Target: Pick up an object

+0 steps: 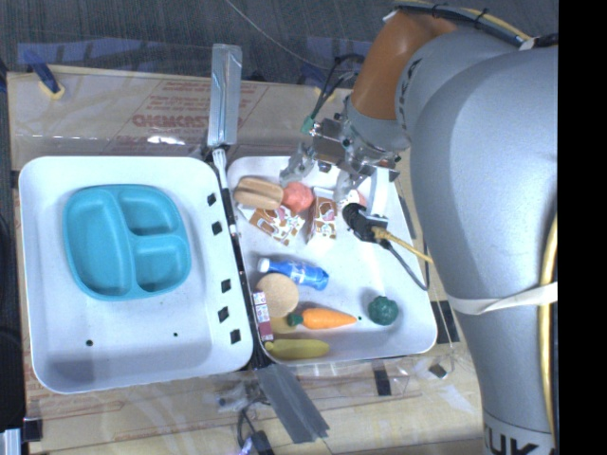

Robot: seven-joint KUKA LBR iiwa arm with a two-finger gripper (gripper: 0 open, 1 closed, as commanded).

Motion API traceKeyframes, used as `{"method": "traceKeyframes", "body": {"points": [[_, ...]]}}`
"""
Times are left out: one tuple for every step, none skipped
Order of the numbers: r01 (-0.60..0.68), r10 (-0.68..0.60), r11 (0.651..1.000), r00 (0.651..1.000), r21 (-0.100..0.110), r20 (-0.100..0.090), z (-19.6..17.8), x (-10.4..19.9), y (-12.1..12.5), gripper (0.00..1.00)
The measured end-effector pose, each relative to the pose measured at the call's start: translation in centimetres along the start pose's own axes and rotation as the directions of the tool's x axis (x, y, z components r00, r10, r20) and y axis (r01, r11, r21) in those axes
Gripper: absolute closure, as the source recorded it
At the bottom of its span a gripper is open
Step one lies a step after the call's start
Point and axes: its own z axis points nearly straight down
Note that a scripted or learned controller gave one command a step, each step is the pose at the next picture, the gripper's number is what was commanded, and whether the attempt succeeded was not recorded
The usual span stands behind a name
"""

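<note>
My gripper hangs over the back of the right bin, open, its fingers spread with nothing between them. Just below it lie a red ball-like fruit and a hot dog bun. Two small patterned cartons sit in front of these. Nearer the front are a blue bottle, a round tan biscuit, a carrot, a dark green ball and a yellow-green banana.
The left bin holds a turquoise divided plate. A small wrapped bar lies against the right bin's left wall. The big grey arm fills the right side, above the bin's right rim.
</note>
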Motion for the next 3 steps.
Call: {"method": "traceKeyframes", "body": {"points": [[0.233,-0.233,0.973,0.973,0.002,-0.001,1.4,0.5,1.0,0.00],[0.323,-0.323,0.946,0.946,-0.026,0.003,7.9,-2.9,-3.8,0.00],[0.326,-0.327,0.944,0.945,0.057,0.015,8.6,-1.2,0.9,0.00]]}}
